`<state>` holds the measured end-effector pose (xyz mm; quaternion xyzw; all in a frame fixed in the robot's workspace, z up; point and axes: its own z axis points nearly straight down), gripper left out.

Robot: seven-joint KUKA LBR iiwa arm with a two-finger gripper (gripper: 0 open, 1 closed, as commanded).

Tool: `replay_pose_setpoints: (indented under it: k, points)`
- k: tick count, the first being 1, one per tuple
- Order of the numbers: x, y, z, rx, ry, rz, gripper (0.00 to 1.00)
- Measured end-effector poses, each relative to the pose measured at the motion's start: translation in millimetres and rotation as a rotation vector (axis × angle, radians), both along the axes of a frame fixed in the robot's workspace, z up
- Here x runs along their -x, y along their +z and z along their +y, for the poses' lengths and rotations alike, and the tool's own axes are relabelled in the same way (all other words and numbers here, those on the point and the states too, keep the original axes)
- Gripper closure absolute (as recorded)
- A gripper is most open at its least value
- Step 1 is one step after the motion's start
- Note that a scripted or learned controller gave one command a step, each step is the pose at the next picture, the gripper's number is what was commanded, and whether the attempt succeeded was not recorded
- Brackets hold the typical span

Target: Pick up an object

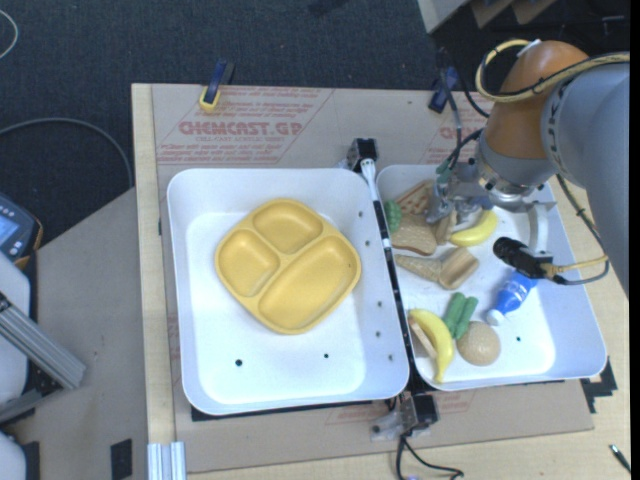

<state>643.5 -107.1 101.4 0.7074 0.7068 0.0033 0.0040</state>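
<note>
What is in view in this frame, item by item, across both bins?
yellow three-compartment plastic plate: one, yellow, middle of the left white bin
yellow toy bananas: two, yellow, right white bin; one at the far end beside the gripper, one at the near edge
tan bread-like pieces: at least two, tan, middle of the right bin
green stick-shaped pieces: count unclear, green, beside the near banana
tan round ball: one, tan, near end of the right bin
blue and white small bottle: one, right bin
grey arm with orange band: one, from the right
gripper: one, over the right bin's far end
</note>
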Motion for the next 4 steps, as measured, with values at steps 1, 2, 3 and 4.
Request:
replay_pose_setpoints:
  k: [1, 2, 3, 4]
  points:
    - [3, 45, -2, 0.001, 0.000, 0.005, 1.00]
    - [0, 110, -2, 0.001, 0.002, 0.001, 1.00]
    - [-1, 125, -2, 0.000, 0.002, 0.005, 1.00]
    - [26, 116, 38, -0.004, 0.005, 0.014, 1.00]
